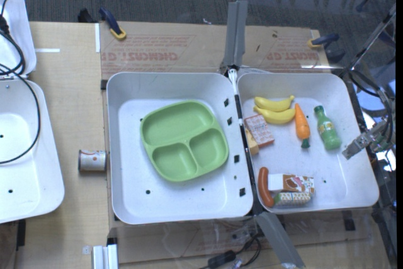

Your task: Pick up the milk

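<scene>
High slanted overhead on both bins

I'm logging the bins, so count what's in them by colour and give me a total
Green: 2, plate and bottle
Yellow: 1, bananas
Orange: 1, carrot
Red: 1, sausage
Brown and white cartons: 2, one by the bananas, one by the sausage
Total: 7

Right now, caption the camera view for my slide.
Milk carton lies beside the hot dog in the right bin; gripper at its edge.
</scene>
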Robot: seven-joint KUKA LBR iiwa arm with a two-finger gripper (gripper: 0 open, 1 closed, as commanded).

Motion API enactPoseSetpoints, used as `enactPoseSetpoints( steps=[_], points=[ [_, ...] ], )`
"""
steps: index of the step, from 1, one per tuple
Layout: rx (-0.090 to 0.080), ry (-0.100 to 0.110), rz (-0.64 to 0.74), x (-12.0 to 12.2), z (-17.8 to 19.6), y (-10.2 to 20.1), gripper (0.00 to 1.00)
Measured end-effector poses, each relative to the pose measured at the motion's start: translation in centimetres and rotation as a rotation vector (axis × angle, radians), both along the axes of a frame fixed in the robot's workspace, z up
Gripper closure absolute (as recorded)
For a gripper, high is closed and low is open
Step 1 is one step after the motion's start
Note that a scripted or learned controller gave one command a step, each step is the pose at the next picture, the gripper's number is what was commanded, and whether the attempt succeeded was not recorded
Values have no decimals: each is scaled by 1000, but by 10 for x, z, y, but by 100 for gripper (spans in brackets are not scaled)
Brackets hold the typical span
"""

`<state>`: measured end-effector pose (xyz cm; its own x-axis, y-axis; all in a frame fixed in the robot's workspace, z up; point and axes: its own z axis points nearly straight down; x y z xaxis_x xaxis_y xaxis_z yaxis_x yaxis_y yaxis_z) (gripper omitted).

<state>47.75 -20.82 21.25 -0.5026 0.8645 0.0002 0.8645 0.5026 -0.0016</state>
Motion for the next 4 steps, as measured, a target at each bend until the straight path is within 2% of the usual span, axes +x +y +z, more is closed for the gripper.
enactPoseSetpoints(
  steps=[1, 2, 3, 4],
  points=[
    [-1, -4, 216, 1, 111, 24, 100],
    [0, -1, 253, 6, 6, -4, 100],
    [0, -2, 253, 7, 15, -4, 100],
    [-1, -4, 579, 1, 51, -14, 100]
  ],
)
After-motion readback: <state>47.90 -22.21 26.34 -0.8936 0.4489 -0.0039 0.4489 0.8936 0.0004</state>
